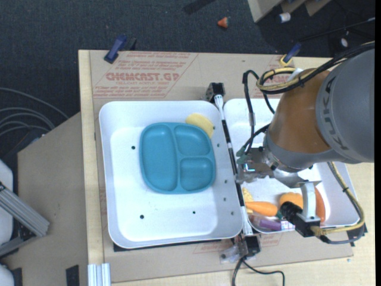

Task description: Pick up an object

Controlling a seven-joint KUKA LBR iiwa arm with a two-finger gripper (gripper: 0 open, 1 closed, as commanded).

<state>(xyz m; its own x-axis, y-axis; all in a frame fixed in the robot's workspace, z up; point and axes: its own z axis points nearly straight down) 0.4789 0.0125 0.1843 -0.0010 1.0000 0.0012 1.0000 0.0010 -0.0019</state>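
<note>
My gripper is down in the right bin, close to its left wall, with the big grey and orange arm covering most of that bin. Just below the gripper lie an orange carrot-like piece, a second orange piece and a purple object by the front wall. Another orange piece sits further right. In the left bin there is a blue divided plate and a yellow object in the far right corner.
Cables loop from the arm over the right bin's front right corner. A black clamp sits at the far end of the wall between the bins, and another at the near end. The bins rest on a cardboard sheet.
</note>
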